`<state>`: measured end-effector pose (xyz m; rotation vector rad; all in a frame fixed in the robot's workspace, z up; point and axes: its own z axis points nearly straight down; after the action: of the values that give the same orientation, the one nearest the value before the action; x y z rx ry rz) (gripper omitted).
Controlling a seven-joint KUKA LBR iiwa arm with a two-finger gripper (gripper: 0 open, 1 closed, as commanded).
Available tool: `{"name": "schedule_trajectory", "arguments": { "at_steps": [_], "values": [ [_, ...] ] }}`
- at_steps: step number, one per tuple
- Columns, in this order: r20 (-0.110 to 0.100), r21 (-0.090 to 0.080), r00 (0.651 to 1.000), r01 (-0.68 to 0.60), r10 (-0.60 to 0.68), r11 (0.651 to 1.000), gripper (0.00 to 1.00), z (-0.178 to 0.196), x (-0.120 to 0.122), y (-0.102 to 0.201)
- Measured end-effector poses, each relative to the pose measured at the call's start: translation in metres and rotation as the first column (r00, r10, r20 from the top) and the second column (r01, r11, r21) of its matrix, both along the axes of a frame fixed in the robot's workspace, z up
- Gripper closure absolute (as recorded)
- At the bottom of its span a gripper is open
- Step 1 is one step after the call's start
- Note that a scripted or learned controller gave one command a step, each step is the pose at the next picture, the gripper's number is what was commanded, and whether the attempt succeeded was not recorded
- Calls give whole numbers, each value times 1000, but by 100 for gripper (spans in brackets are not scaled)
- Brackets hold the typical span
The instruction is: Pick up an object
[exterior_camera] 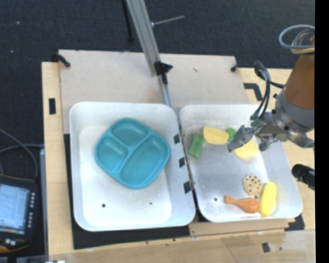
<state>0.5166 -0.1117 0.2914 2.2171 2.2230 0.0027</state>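
Jaws cannot be made out clearly from above: the gripper [247,138] is a grey shape hanging low over the right bin [219,114], and whether it is open or closed cannot be told. Nothing is visibly gripped. It sits between two yellow pieces, a yellow toy [215,135] to its left and a second yellow piece [248,150] just beneath and beside it, partly covered. A green block [196,145] lies near the bin's left wall. Toward the front of the bin are a spotted cookie [252,185], a yellow banana-like toy [268,198] and an orange drumstick [242,203]. The left bin [82,119] holds a blue divided plate [132,153]. This looks like the descent onto a target, probably the partly covered yellow piece. Next would come closing on it, then lifting straight up.
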Motion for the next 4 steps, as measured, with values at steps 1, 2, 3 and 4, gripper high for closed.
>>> {"name": "schedule_trajectory", "arguments": {
  "at_steps": [1, 2, 3, 4],
  "values": [
    [0, 0, 1000, 2, -2, 1000, 0, 0, 0, 0],
    [-5, -1, 1000, 3, -3, 1000, 0, -43, 3, 2],
    [-6, 0, 1000, 3, -3, 1000, 0, -90, 0, 10],
    [-6, 0, 1000, 4, -4, 1000, 0, -133, -3, 9]
  ]
}}
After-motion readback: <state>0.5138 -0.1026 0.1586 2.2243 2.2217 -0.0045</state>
